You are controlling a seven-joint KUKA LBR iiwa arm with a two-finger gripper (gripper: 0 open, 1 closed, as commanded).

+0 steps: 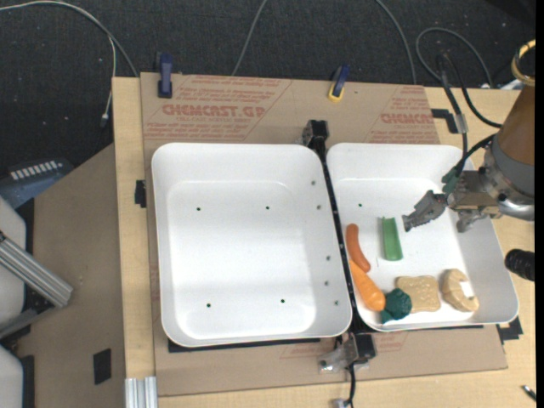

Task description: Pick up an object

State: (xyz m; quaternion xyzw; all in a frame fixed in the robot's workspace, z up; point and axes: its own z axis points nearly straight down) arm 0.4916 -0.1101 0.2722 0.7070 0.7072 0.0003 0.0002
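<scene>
My gripper [443, 218] hovers over the right bin [425, 164], in its right half, with the arm coming in from the right edge. Its fingers are spread open and nothing sits between them. The left fingertip [418, 218] is just right of and above a green block [390, 238]. Along the bin's left wall lie a red-orange sausage [357, 246] and an orange carrot [368, 289]. At the front of the bin are a dark green piece [396, 305], a tan slice of bread [419, 292] and a tan curved pastry [457, 289].
The left bin [246, 164] stands beside the right one on a cardboard sheet [280, 109]. A black clip [316, 131] sits where the bins meet at the back. Cables run across the dark floor behind the bench.
</scene>
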